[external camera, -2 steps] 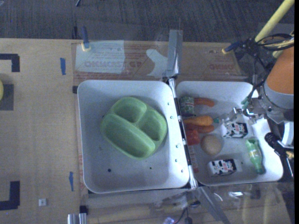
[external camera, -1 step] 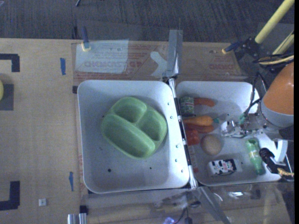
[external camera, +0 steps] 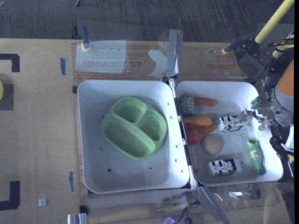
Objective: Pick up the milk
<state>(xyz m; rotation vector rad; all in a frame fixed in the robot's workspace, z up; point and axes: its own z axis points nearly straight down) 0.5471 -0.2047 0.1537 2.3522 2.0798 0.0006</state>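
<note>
The milk (external camera: 228,122) lies in the right bin (external camera: 233,94), its end pinched between the fingers (external camera: 243,119).

Grey arm (external camera: 286,99) at right, orange band above wrist, silvery metal jaws, dark cabling beside

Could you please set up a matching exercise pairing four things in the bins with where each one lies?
Things:
1. green divided plate
2. green bottle
3. egg
4. milk carton at the gripper

Places:
A. near the right bin's right edge, toward the front
B. middle of the right bin, just right of the carrot
C. in the left bin
D. right bin, in front of the carrot, left of the bottle

Pairs: 1-C, 2-A, 3-D, 4-B
</note>
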